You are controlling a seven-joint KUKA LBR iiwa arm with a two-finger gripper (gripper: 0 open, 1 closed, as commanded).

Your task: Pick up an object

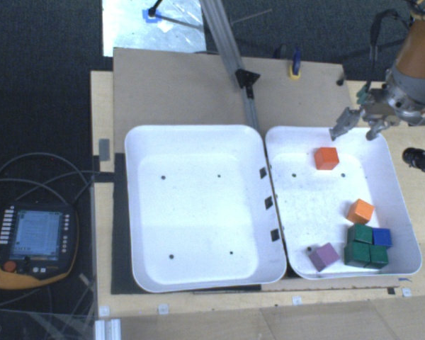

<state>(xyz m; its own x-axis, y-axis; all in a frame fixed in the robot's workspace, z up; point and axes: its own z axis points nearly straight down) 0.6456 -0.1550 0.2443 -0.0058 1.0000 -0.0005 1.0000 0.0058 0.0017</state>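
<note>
Your gripper [357, 127] hangs over the right bin's [395, 163] far edge, fingers spread wide and holding nothing. The red cube [326, 158] sits just below it; other blocks [365, 241] cluster in the near corner.

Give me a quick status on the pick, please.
Gripper open, holding nothing, above right bin's far edge. Red block nearest, standing alone. Nothing in the way.
</note>
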